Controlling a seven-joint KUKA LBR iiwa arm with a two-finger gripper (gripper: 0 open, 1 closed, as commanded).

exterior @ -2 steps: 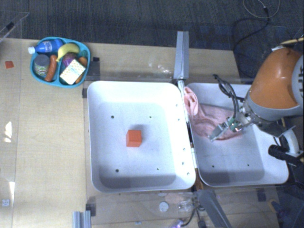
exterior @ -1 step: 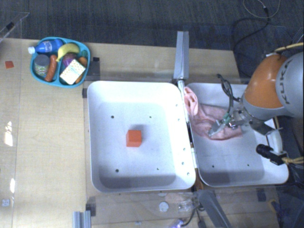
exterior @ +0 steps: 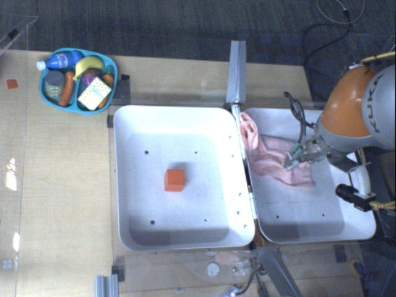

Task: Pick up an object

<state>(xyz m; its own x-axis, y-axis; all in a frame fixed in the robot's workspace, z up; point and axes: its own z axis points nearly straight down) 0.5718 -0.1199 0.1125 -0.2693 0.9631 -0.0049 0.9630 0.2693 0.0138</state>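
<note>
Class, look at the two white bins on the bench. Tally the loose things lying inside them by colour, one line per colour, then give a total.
Orange: 1, the orange block in the left bin
Pink: 1, the pink cloth in the right bin, with the claw down at it
Total: 2

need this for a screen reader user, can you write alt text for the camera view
A grey robot arm reaches in from the right, its gripper down at a crumpled pink cloth in the right white bin. The left white bin holds a small orange block, and a blue tray of toy food sits at the bench's far left corner.
</note>
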